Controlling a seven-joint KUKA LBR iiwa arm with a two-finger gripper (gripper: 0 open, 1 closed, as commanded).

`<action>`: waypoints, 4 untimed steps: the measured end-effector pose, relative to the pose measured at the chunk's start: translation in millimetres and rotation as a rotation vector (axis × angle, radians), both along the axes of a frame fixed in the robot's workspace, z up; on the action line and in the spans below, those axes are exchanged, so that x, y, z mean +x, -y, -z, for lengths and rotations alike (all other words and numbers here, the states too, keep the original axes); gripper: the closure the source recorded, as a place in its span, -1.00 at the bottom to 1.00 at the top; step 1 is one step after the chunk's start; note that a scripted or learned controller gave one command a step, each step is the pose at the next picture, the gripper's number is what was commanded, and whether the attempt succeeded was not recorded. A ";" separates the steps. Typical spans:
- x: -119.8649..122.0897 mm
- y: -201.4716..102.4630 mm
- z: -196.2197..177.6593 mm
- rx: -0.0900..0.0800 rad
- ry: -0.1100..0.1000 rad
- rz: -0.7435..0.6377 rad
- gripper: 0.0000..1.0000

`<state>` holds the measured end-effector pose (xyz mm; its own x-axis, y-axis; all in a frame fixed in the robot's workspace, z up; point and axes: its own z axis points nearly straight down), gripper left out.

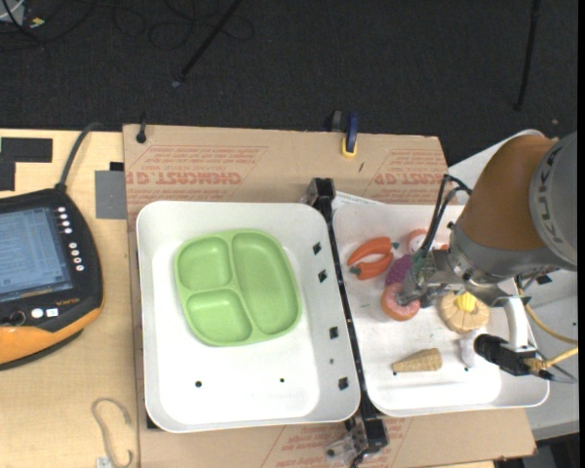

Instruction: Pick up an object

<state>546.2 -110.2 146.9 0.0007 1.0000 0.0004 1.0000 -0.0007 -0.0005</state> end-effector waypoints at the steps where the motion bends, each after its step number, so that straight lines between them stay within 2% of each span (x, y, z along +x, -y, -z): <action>1: -5.4 -3.9 -45.1 0.000 0.001 0.000 1.00; 2: -4.8 -2.9 -82.7 0.000 0.002 0.000 1.00; 3: 7.9 -54.6 -91.0 0.002 -0.001 -0.004 1.00; 4: 33.5 -103.8 -93.9 0.001 0.000 -0.005 1.00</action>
<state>579.6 -6.5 240.8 -0.0040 1.0000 0.0019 1.0000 0.0040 -0.0008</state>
